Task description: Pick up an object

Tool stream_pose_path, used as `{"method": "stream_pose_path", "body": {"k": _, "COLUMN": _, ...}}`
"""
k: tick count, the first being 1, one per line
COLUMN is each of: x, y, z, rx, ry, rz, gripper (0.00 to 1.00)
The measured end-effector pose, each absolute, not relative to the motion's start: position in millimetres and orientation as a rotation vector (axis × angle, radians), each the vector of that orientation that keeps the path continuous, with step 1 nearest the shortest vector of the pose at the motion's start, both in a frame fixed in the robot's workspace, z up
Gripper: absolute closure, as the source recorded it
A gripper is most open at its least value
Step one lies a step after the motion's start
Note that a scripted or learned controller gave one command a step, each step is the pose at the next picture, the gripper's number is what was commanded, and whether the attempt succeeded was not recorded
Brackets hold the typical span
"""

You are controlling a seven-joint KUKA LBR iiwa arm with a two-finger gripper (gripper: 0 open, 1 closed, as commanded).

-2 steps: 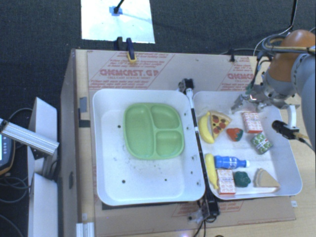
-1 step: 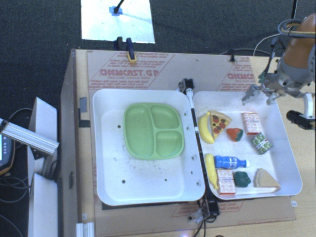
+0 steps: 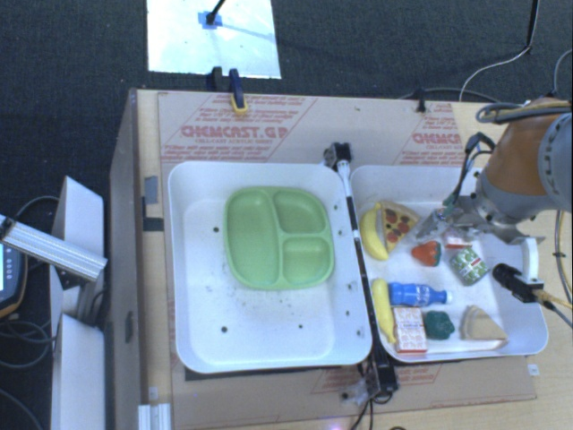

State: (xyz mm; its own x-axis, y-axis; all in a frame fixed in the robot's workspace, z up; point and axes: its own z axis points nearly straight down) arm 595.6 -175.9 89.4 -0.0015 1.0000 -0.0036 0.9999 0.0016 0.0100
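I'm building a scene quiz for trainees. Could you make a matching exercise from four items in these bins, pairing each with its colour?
Things:
1. divided plate
2. bottle
3. banana
4. pepper

Colours:
A. red
B. yellow
C. green
D. blue

Pairs: 1-C, 2-D, 3-B, 4-A

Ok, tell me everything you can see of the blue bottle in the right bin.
The blue bottle lies on its side on the floor of the right bin, long axis running left-right in the camera view. It looks like a small plastic toy: blue body, a white label band around the middle and a white cap at its right end. Its left end touches or nearly touches the lower banana. The red-and-white box sits just below it and the dark green piece lower right; contact with them is unclear.
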Motion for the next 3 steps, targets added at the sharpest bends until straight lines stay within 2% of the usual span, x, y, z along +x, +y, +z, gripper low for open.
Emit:
{"method": "stream_pose_path", "body": {"k": 1, "x": 581.4, "y": -134, "z": 90, "rx": 2.206, "ry": 2.212, "rz": 0.011, "gripper": 0.0}}
{"method": "stream_pose_path", "body": {"k": 2, "x": 554.1, "y": -104, "z": 90, "rx": 2.205, "ry": 2.209, "rz": 0.013, "gripper": 0.0}}
{"method": "stream_pose_path", "body": {"k": 3, "x": 591.5, "y": -120, "z": 89, "rx": 2.211, "ry": 2.218, "rz": 0.01, "gripper": 0.0}}
